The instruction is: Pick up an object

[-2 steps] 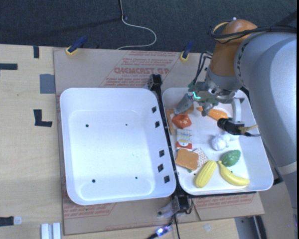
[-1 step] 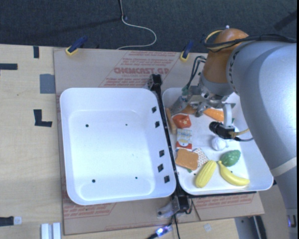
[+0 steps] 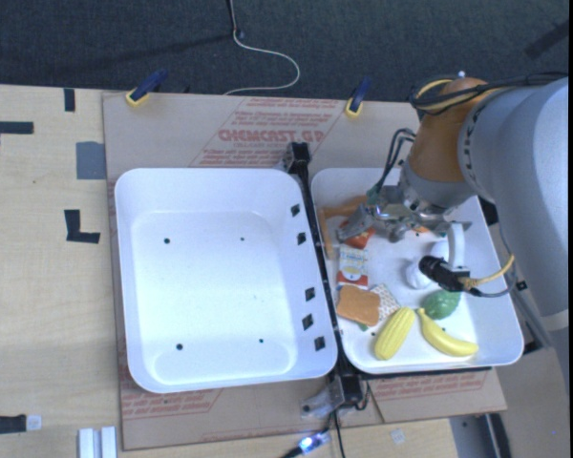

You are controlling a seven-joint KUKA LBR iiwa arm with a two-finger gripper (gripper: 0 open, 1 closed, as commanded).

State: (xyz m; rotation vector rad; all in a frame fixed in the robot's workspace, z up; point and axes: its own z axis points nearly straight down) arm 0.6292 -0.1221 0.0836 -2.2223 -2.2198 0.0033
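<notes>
The two-finger gripper [image 3: 361, 225], jaws apart and gripping nothing, reaches low into the far-left part of the right-hand shallow white bin [image 3: 492, 351], beside the small orange-and-white packet [image 3: 352, 277], nothing lifted yet.

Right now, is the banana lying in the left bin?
No, the banana lies in the right bin, near its front edge beside the corn cob.

You can read red print, "CHEMCAST", on the brown cardboard sheet [image 3: 258, 132] behind the bins; the smaller red lines around it are too blurred for you to read.
</notes>
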